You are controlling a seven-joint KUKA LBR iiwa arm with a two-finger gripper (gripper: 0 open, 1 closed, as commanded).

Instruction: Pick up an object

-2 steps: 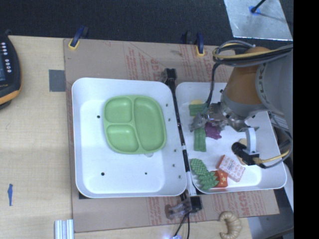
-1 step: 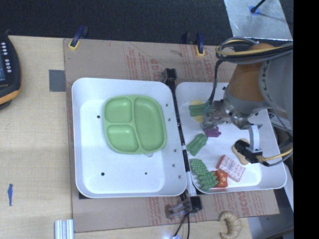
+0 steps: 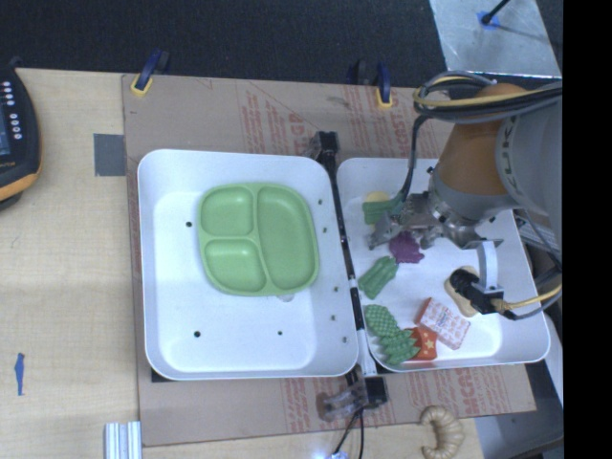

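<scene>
The gripper (image 3: 394, 228) hangs just above the purple toy (image 3: 407, 248); its opening cannot be determined. The toy looks light, rigid; grip its sides.

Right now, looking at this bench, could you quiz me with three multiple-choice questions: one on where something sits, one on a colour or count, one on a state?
1. Where is the green divided plate?
A. In the left bin
B. In the right bin
C. On the bare bench

2. How many compartments does the plate have?
A. Two
B. Three
C. Five

3. Where is the gripper?
A. Over the left bin
B. Beyond both bins
C. Down in the right bin, by the purple object

Answers:
1 A, the plate lies in the left bin.
2 B, its ridges split it into three.
3 C, the arm reaches in over the right bin's small items.
</scene>
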